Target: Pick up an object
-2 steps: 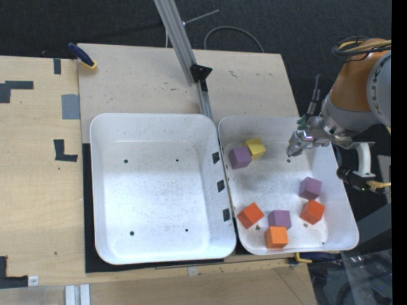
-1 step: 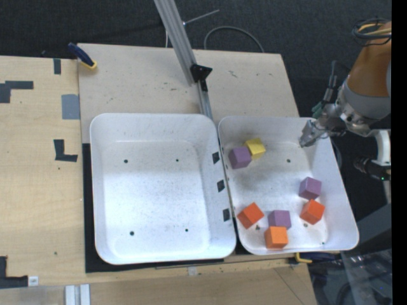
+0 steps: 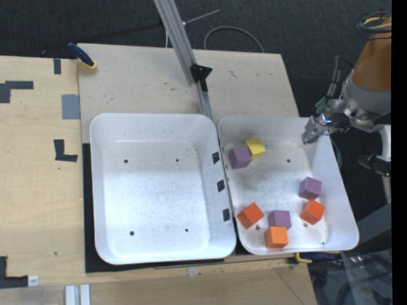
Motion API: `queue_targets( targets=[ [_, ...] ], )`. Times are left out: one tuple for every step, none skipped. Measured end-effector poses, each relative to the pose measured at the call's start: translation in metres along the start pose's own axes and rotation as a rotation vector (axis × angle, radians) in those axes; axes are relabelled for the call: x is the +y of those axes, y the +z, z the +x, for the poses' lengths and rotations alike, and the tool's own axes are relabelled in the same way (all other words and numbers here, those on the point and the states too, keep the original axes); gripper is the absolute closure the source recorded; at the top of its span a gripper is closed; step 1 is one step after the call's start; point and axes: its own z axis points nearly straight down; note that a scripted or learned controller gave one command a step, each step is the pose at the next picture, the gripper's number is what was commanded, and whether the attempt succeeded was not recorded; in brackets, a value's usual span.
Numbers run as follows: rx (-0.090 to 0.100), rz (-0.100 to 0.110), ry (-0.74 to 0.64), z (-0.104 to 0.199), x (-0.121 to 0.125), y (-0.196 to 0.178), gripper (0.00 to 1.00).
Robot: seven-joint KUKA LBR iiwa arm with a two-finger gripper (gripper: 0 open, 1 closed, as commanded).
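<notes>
Gripper (image 3: pixel 313 131) hangs over the right bin (image 3: pixel 338 189), at its far rim near the arm-side corner. Can't tell how the jaws stand; the tip is small and blurred vs the white wall. Nothing seen in it, so no hold to claim.

Cubes, all placed rel. to the right bin: yellow cube (image 3: pixel 255 147) and a purple cube (image 3: pixel 240 157) touching each other at the far end, toward the wall shared w/ the left bin (image 3: pixel 152 189). A second purple cube (image 3: pixel 310 187) sits by the arm-side wall, orange cube (image 3: pixel 312 211) just beside it toward the near end. At the near end three cluster: orange cube (image 3: pixel 250 215), purple cube (image 3: pixel 279 218), and orange cube (image 3: pixel 276 236) touching that purple one.

Risks, as I judge: gripper is right at the rim, so a straight drop could hit the bin wall or land on bare floor, since no cube lies under it. Touching pairs are bad targets; a finger may wedge btw them or shove one aside. Cubes by the arm-side wall leave little room for a finger on the wall side. Rotated cubes could squirt out if grabbed on corners.

Hard to see: arm is cut off at the view's edge, wrist angle unclear, gripper height above the bin unreadable.
</notes>
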Motion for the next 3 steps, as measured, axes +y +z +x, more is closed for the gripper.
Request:
queue_targets(
  targets=[
    [0.002, 0.002, -0.006, 0.063, 0.002, 0.0, 1.0],
    [0.002, 0.004, -0.005, 0.122, -0.007, 0.01, 1.0],
    [0.002, 0.001, -0.006, 0.176, -0.008, -0.002, 1.0]
  ],
)
